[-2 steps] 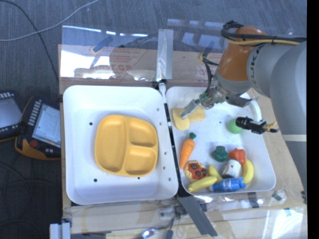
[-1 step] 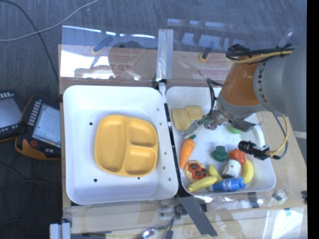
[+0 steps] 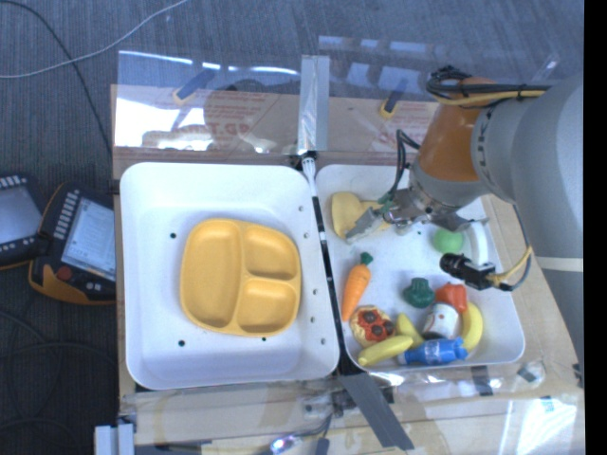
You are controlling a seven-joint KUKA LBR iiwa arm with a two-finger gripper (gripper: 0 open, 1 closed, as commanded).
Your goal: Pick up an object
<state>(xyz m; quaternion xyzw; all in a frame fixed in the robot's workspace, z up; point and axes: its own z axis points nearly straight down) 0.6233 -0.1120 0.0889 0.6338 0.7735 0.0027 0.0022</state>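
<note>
We see the claw [image 3: 365, 224] low in the right bin [image 3: 503, 354], at its far left corner, reached in from the right under the orange-banded wrist. Its fingers are spread, their tips resting on a pale yellow wedge [image 3: 343, 209] without pinching it. Taking the carrot [image 3: 355, 288] as our landmark: the wedge lies just beyond it, the claw above it. To the carrot's right sit a dark green piece [image 3: 418, 293] and a bright green ball [image 3: 449, 239]. Nearer us from the carrot lie a banana [image 3: 383, 350] and a blue bottle [image 3: 432, 353]. Left of the carrot, the left bin [image 3: 152, 349] holds a yellow divided plate [image 3: 241, 276].
</note>
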